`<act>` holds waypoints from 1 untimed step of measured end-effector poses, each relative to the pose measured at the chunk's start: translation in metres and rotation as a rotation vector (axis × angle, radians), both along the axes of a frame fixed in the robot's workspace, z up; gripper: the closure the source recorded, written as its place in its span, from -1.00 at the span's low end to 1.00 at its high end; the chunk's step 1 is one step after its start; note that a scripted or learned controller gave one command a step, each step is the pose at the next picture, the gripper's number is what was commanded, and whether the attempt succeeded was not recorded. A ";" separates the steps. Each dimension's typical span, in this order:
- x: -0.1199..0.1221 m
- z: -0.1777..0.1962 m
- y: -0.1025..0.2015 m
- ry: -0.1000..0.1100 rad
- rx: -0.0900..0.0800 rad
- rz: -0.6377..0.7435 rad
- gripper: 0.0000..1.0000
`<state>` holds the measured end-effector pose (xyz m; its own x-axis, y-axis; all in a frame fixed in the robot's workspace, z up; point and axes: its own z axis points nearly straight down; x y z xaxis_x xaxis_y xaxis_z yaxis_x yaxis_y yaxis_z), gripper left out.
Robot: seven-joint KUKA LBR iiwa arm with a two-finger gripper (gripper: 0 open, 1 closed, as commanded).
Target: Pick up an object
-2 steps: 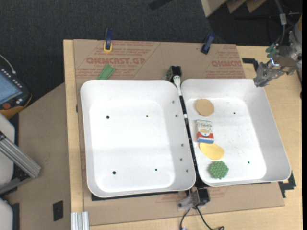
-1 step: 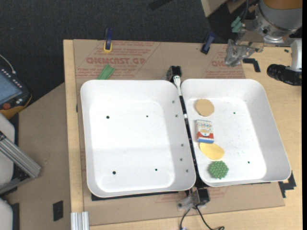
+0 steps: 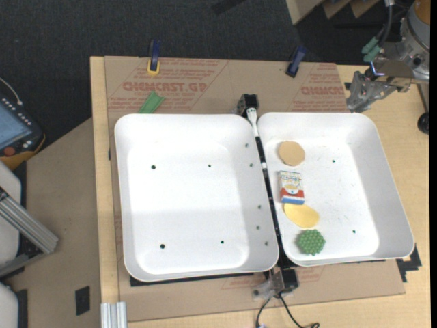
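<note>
Evidently, no object has been grasped yet: the gripper [image 3: 360, 96] is seen beyond the far right corner of the right bin [image 3: 355, 139], over the cardboard sheet [image 3: 205, 80], and whether it is released or clenched cannot be told from this slant. Four candidates are lined up in the right bin along its left wall, probably because they slid toward the divider: a tan round disc [image 3: 291, 153] farthest back, a small printed packet [image 3: 291, 187] just in front of it, a yellow oval piece [image 3: 301, 215] touching the packet, and a green bumpy ball [image 3: 310, 241] nearest. Nothing is held in the left bin [image 3: 184, 190].
</note>
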<state>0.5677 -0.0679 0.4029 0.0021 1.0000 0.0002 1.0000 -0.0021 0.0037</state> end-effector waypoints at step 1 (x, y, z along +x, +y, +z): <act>-0.038 -0.054 0.001 0.011 0.001 0.000 1.00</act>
<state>0.5293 -0.0672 0.3488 0.0016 1.0000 0.0013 1.0000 -0.0016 -0.0071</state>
